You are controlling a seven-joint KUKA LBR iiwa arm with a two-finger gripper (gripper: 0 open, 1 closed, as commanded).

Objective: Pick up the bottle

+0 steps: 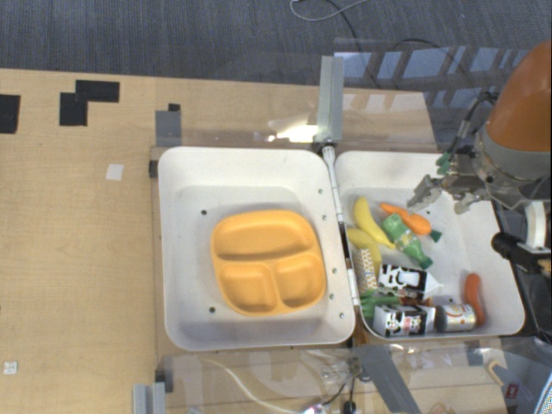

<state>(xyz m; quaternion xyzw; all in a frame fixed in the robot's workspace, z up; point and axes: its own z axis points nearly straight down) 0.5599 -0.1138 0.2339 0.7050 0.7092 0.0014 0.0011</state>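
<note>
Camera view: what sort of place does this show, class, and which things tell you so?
Probably a robotics lab test bench: a robot arm reaching over two white bins, one bearing an orange divided tray, the other toy food and a green bottle; cable on carpet.

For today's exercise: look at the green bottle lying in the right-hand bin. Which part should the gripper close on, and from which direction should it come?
Probably the green bottle's body at mid-length, from straight above, fingers across its narrow width. It lies on its side, slanting toward lower right, with a carrot against its upper side and bananas to its left, so a side approach looks blocked. The gripper hovers up and right.
</note>
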